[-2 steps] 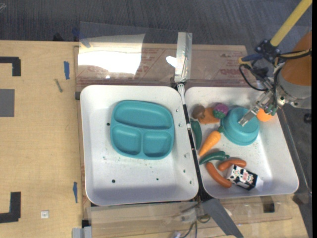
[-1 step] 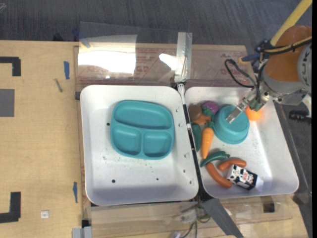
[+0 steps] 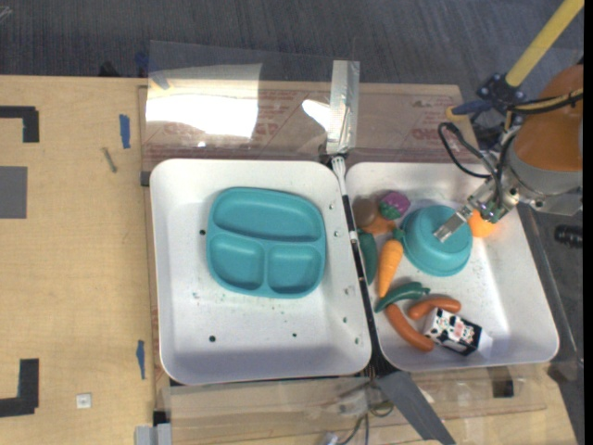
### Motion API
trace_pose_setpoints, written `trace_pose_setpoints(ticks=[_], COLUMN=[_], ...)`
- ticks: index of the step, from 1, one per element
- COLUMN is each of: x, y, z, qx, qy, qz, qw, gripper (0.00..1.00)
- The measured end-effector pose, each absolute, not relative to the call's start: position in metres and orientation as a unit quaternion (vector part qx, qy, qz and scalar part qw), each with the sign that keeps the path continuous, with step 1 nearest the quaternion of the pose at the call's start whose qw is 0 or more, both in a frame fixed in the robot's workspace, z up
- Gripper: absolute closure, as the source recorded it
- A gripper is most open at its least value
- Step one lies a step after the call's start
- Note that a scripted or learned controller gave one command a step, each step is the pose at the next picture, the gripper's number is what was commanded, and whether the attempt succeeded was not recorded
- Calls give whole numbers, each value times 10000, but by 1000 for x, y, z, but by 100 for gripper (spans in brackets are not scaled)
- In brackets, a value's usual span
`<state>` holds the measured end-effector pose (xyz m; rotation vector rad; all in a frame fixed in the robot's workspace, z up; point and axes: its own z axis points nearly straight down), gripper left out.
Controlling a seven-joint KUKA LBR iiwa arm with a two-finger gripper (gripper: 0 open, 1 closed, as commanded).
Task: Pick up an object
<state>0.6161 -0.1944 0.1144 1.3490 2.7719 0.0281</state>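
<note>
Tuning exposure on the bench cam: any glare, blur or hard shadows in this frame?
Camera view: strong glare on the clear panel behind the left bin, washing out its surface. Both bins are evenly lit, with soft, short shadows under the teal tray and teal bowl. The tool over the bowl looks slightly soft; small toys such as the carrot stay reasonably sharp.

Divided tray [image 3: 267, 241] at centre of left bin [image 3: 171, 276]; bowl [image 3: 435, 241] near right bin's [image 3: 533, 327] back edge, carrot [image 3: 389, 262] just left, carton [image 3: 454, 331] toward front edge.
</note>
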Motion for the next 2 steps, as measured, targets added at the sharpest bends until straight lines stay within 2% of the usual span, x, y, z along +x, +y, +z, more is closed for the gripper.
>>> trace_pose_setpoints(ticks=[1, 2], x=[627, 572], y=[-157, -197], z=[121, 117], qx=[5059, 4926], qy=[8625, 8700], qz=[33, 27], qw=[126, 211], gripper=[0, 0])
